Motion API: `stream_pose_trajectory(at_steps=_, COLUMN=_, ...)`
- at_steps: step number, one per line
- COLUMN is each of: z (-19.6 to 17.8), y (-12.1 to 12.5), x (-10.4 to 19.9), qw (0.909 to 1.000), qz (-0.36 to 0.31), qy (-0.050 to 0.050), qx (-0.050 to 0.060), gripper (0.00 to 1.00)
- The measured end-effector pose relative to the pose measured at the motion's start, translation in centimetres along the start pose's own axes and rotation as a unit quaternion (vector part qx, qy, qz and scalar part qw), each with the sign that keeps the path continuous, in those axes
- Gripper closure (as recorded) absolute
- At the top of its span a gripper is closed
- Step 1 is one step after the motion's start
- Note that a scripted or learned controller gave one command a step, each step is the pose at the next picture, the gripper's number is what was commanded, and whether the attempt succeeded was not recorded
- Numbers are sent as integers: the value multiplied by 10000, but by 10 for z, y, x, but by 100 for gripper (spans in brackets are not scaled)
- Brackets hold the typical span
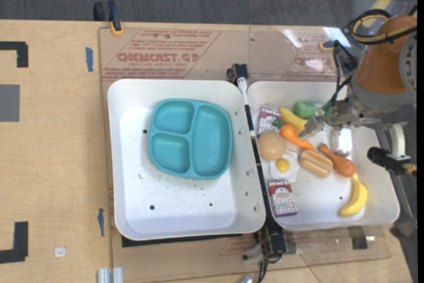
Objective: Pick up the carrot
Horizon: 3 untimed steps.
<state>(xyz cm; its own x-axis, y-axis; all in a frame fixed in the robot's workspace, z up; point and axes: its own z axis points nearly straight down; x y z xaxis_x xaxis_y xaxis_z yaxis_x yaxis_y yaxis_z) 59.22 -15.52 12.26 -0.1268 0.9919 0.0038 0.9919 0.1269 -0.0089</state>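
Right shallow white bin (377,212): curved yellow plastic banana (354,199) nearest, small red-and-white carton (283,198) at its front left. Behind these, tan toy bread roll (314,162). Orange plastic carrot (295,136) lies mid-bin, just beside the grey two-finger gripper (317,123). Whether the claw is open or grips anything cannot be told. Left bin holds a teal three-compartment plastic plate (191,139).

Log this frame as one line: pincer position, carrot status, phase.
pincer: low in right bin, at carrot | carrot: lying in bin, beside bun | phase: reaching, no lift
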Motion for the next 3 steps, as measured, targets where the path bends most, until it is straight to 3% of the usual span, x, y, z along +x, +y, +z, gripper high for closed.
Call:
stream_pose_trajectory(at_steps=1, z=32, y=-21, x=61, qw=9988, qz=467, qy=-40, qx=-109, gripper=0)
stream_pose_trajectory(at_steps=2, z=20, y=-18, x=63, qw=9987, qz=484, qy=-27, qx=-154, gripper=100)
stream_pose_trajectory(at_steps=3, z=-63, y=-18, x=141, qw=9892, qz=1464, qy=4, qx=-68, gripper=100)
